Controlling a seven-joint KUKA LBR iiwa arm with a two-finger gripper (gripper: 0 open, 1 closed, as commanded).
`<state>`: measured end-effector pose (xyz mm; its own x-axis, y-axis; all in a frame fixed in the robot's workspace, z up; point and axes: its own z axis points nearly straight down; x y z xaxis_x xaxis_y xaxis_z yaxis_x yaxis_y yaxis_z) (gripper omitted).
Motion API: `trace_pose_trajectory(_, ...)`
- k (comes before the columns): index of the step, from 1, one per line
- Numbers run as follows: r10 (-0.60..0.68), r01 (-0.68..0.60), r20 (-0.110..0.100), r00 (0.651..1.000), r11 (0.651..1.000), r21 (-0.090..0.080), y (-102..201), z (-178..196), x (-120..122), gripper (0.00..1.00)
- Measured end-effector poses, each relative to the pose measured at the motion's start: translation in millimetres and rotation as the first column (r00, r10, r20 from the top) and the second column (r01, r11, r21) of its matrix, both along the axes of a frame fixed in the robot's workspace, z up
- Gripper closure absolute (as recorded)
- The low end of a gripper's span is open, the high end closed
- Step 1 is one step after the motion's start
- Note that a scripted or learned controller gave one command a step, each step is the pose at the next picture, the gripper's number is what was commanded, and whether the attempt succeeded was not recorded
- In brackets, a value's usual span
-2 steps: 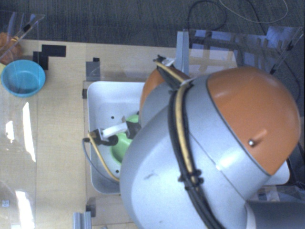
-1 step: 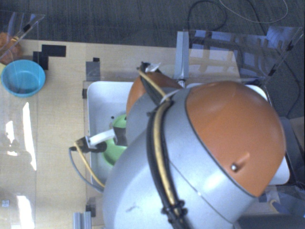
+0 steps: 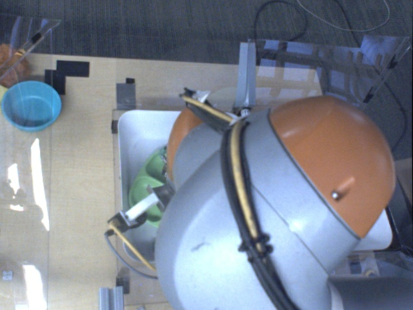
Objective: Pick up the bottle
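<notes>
My arm's grey body and orange band (image 3: pixel 329 160) cover most of the bench. A green rounded object (image 3: pixel 147 185), partly hidden, lies in the left white bin (image 3: pixel 135 137); I cannot tell whether it is the bottle. The gripper (image 3: pixel 162 196) reaches down into this bin right beside the green object, and the arm hides most of it. Whether anything is held is hidden.
A blue bowl (image 3: pixel 31 105) stands on the wooden bench at the far left, outside the bins. A black L-shaped marker (image 3: pixel 68 70) lies behind it. A grey upright post (image 3: pixel 246 73) stands at the bins' back edge.
</notes>
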<state>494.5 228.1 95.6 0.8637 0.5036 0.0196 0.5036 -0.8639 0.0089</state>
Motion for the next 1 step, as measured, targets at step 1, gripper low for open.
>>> trace_pose_trajectory(1,-0.232,0.232,0.003,0.973,0.973,0.009,3.9,-0.3,0.9,1.00)
